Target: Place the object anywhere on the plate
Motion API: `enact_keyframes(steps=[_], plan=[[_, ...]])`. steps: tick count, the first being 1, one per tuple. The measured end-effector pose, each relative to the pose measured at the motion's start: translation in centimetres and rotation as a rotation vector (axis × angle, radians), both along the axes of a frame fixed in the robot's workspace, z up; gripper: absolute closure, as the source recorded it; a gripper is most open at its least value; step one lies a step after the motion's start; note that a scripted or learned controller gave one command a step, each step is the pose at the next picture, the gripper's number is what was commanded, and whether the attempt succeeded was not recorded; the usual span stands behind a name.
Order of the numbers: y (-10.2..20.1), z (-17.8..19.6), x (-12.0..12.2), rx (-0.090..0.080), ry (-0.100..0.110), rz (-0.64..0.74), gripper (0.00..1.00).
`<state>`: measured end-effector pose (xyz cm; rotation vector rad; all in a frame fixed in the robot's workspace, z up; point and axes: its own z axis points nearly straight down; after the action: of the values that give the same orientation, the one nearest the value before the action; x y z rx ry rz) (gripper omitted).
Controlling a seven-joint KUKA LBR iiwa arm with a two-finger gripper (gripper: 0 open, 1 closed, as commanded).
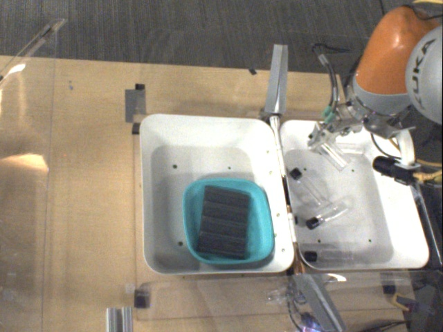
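A: Any writing in the camera view?

B: Part of "KUKA" on the arm (pixel 415 54) at two o'clock.

A: The object?

B: A dark ribbed block (pixel 223 221) lies flat on the teal plate (pixel 261 216) in the left bin (pixel 159 151), its long axis running twelve to six, tipped slightly toward one.

A: The gripper?

B: The gripper (pixel 331 144) hangs over the right bin (pixel 398 234); it seems unclenched with nothing between its fingers, though glare blurs it.

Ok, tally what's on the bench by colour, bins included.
White bins: 2, left and right
Teal plate: 1
Dark ridged block on the plate: 1
Total: 4
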<state>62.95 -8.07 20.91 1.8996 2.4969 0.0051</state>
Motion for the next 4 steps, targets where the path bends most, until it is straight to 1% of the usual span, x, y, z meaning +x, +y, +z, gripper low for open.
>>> enact_keyframes(steps=[1,2,3,4], plan=[[-11.6,20.7,-3.1,-0.004,-0.009,-0.119,1.00],[-12.3,22.8,0.9,-0.006,-0.007,0.093,1.00],[-10.3,22.8,-0.1,-0.003,-0.004,0.053,1.00],[-10.7,22.9,-8.7,-0.005,-0.006,0.175,1.00]])
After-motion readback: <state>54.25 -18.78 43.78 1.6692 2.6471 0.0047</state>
